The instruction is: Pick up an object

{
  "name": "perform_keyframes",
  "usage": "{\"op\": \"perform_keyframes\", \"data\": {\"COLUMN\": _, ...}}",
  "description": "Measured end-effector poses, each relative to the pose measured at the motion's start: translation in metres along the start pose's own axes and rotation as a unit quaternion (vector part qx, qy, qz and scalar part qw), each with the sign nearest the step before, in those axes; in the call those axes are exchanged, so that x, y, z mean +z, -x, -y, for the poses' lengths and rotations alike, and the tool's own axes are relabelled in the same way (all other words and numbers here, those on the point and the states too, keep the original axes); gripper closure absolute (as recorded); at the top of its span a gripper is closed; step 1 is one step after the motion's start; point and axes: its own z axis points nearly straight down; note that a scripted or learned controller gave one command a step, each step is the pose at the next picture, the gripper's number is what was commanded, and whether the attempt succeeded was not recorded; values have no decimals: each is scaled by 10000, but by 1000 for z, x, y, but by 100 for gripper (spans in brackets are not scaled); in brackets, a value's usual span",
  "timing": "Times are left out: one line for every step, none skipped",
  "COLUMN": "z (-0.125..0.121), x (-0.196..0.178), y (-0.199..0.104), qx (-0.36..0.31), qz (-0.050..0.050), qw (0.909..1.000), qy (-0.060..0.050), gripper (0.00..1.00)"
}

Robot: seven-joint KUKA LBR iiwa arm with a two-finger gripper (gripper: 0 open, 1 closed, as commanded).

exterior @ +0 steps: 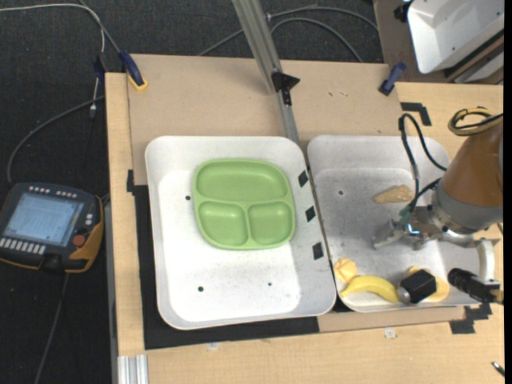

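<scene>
In the right bin a yellow banana lies along the front wall. A small tan piece, like a bit of bread, rests toward the back of that bin. My gripper is low over the bin floor between the two, below the tan piece and up and to the right of the banana. It touches neither of them, and nothing shows in its grasp. The grey arm with its orange band comes in from the right.
The left bin holds a green divided plate at its middle. A metal pole slants down to the seam between the bins. A teach pendant lies on the floor at the left.
</scene>
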Motion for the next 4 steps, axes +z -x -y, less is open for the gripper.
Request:
{"op": "perform_keyframes", "data": {"z": -2, "x": -14, "y": 0, "qx": 0, "qz": 9, "qw": 10000, "qy": 31, "gripper": 100}}
{"op": "perform_keyframes", "data": {"z": -3, "x": -78, "y": -2, "qx": -10, "qz": 29, "qw": 10000, "qy": 65, "gripper": 100}}
{"op": "perform_keyframes", "data": {"z": -2, "x": -123, "y": 0, "qx": -10, "qz": 27, "qw": 10000, "qy": 61, "gripper": 100}}
{"op": "perform_keyframes", "data": {"z": 2, "x": -168, "y": 0, "qx": -9, "qz": 28, "qw": 10000, "qy": 63, "gripper": 100}}
